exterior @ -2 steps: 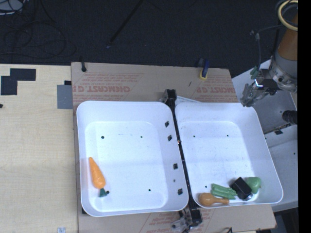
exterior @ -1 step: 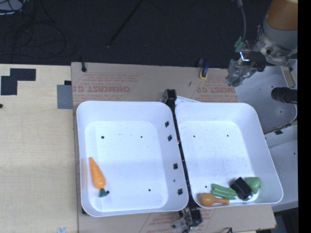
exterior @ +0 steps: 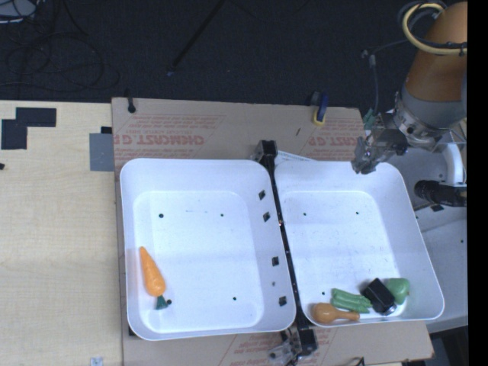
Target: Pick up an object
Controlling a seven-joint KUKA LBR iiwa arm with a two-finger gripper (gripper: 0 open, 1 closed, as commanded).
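An orange toy carrot (exterior: 152, 273) with a green top lies near the front left corner of the left bin (exterior: 194, 178). In the front right corner of the right bin (exterior: 343, 204) sit a green pod-like toy (exterior: 350, 300), a small black block (exterior: 379, 295), a green piece (exterior: 398, 287) behind it, and a tan pear-shaped toy (exterior: 332, 313). My gripper (exterior: 367, 161) hangs above the back right rim of the right bin, far from all of these. Nothing shows between its fingers.
Both bins rest on a cardboard sheet (exterior: 229, 128) on the bench. A black clip strip (exterior: 276, 227) joins the bins down the middle. A blue and yellow clamp (exterior: 320, 107) stands at the cardboard's back edge. Cables lie on the dark floor behind.
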